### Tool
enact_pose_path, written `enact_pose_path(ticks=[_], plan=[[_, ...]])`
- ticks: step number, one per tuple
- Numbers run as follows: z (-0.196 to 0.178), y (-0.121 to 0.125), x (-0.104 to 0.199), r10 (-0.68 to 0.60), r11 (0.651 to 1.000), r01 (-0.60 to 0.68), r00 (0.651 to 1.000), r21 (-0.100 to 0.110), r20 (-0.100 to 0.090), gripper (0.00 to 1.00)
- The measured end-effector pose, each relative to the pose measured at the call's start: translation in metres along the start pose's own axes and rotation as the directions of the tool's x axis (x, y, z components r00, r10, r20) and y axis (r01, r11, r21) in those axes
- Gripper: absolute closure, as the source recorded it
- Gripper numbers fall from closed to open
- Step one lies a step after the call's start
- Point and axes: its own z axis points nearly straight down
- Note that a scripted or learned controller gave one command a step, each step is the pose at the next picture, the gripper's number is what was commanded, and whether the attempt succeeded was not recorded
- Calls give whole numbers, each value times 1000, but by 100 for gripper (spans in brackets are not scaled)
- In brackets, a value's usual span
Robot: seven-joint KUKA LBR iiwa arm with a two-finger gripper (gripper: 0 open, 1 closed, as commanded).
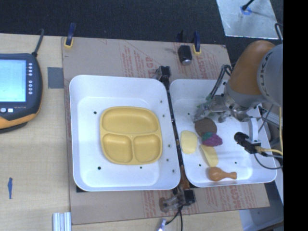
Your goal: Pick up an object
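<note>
Seen from above at a slant, the counter (33, 167) carries a cardboard sheet (120, 57) with two white bins side by side, their inner rims almost touching along the middle of the frame. The left bin (86, 95) holds a yellow divided plate (131, 134) at its centre, with bare white floor on all four sides of it.

The right bin (190, 100) holds the loose things, all in its left and lower part. A brown lump (205, 126) lies near the middle. A purple bunch (211, 139) is just below it and touches it. A pale yellow piece (189, 142) lies close to the bin's left wall, and a yellow slab (209, 154) is just beside it. An orange drumstick (220, 174) lies near the bottom rim. The lower right of this bin's floor is open.

The arm (248, 71) reaches in from the right edge of the frame over the bin's upper right. Its pincer (204, 113) hangs just above the brown lump's top edge. Whether the pincer is spread or pressed together cannot be told, and nothing is seen held in it.

A handheld control screen (14, 88) lies at the frame's left edge, well apart from the bins.
</note>
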Motion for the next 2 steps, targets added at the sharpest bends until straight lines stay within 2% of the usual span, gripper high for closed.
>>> enact_pose_path(ticks=[1, 2], plan=[[-11, 1, -1, -3, 1000, 3, 1000, 0, 2, 100], [-11, 1, -1, -3, 1000, 3, 1000, 0, 2, 0]])
